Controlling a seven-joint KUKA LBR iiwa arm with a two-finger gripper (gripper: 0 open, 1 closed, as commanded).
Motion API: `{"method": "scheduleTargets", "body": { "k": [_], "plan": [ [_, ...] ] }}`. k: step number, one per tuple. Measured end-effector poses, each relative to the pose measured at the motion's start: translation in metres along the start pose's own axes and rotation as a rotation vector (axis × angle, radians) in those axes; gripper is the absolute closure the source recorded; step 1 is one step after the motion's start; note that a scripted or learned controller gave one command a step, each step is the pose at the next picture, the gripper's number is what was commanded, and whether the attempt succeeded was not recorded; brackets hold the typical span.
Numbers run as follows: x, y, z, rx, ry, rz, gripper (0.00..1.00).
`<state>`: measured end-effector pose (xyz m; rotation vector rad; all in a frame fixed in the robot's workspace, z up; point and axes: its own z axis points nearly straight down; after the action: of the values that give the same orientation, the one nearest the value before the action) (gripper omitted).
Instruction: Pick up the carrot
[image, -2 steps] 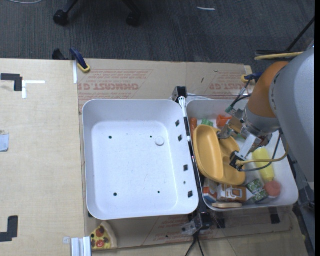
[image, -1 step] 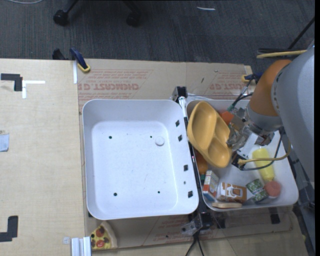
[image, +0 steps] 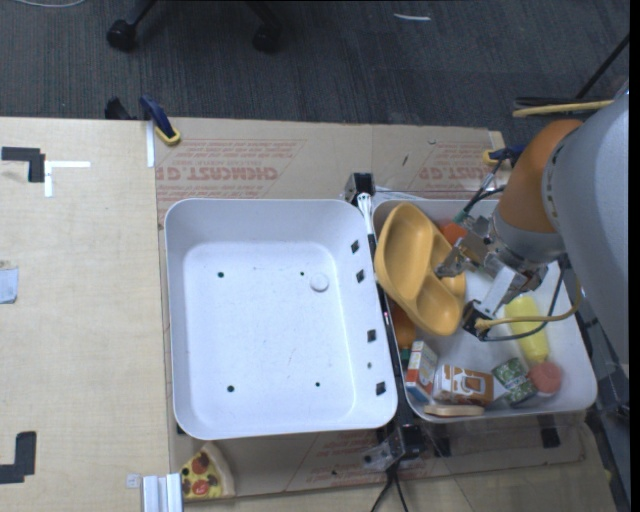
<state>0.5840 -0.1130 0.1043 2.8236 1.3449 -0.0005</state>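
Inspection of the counter (image: 80, 330), taken from the nine o'clock side across to three o'clock. A slice of toy pizza (image: 203, 474) lies on the cardboard sheet (image: 260, 160) at about seven o'clock, just outside the left bin (image: 270, 320). That bin carries one small white disc (image: 319, 283) near its centre, toward one o'clock. The right bin (image: 575, 385) sits beside it, the two rims touching along the middle. A yellow bowl (image: 415, 265) stands tilted on its side against the right bin's nine o'clock wall. The carrot (image: 452, 233), seen as an orange patch, lies just behind the bowl's rim at the bin's twelve o'clock end, largely hidden by the bowl and the arm. Another orange patch (image: 403, 327) shows below the bowl; what it is cannot be told. At the bin's six o'clock end lie a printed carton (image: 455, 382), a green packet (image: 511, 378) and a pink round item (image: 546, 377), with a yellow lemon-like item (image: 530, 325) just above them. The claw (image: 468, 290) is low in the bin, against the bowl's rim; whether it is released or clenched cannot be told.
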Motion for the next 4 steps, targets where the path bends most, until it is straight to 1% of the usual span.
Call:
{"method": "scheduleTargets", "body": {
  "k": [1,2,3,4],
  "plan": [
    [-0.006,-0.022,0.010,0.007,0.004,0.250,0.00],
    [0.039,0.019,0.012,0.012,0.001,0.507,0.00],
    [0.034,0.017,0.007,0.018,-0.016,0.501,1.00],
    [0.037,0.018,0.004,0.015,-0.007,0.501,0.00]
  ]
}}
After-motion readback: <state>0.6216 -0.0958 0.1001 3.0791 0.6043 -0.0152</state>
